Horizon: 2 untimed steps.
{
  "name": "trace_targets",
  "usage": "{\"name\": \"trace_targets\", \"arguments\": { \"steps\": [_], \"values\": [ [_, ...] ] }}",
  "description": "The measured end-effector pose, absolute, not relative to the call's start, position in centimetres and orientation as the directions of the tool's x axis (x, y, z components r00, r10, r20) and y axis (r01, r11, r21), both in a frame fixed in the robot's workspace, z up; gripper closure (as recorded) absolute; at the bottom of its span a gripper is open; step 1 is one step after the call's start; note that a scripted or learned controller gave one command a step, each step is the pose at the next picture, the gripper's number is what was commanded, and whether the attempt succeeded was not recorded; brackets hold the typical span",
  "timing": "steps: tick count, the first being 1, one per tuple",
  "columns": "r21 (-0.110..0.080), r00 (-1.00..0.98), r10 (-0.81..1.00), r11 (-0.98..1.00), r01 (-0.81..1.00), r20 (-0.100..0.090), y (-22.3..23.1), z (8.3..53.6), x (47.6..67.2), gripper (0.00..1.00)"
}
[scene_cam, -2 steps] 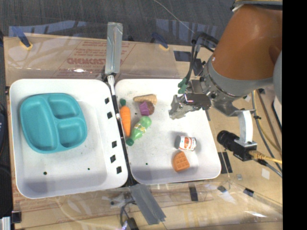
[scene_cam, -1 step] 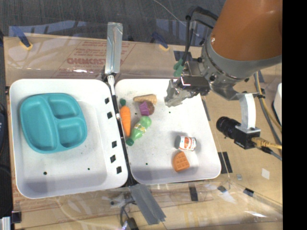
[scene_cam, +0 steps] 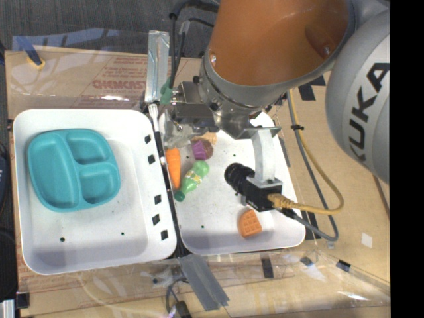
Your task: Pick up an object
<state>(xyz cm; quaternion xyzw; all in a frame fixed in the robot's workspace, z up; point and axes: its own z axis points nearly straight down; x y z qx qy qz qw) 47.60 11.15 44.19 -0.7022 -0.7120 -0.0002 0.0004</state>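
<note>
The gripper (scene_cam: 199, 121) hung low over the right bin (scene_cam: 222, 237), its jaws hidden, so I couldn't tell their state. The purple toy (scene_cam: 203, 150), green toy (scene_cam: 194, 177) and carrot (scene_cam: 173, 166) lay crowded below; best centre on one.

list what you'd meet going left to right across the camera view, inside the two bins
teal divided plate → carrot → green toy → purple piece → black camera-like unit on the arm; the orange waffle piece sits at about that same spot across, nearer the front edge.
</note>
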Motion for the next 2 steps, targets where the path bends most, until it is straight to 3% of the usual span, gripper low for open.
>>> {"name": "trace_targets", "arguments": {
  "steps": [2],
  "values": [
    [-0.003, -0.003, 1.0, 0.003, 1.0, -0.002, -1.0, 44.2, 47.7, 1.0]
  ]
}}
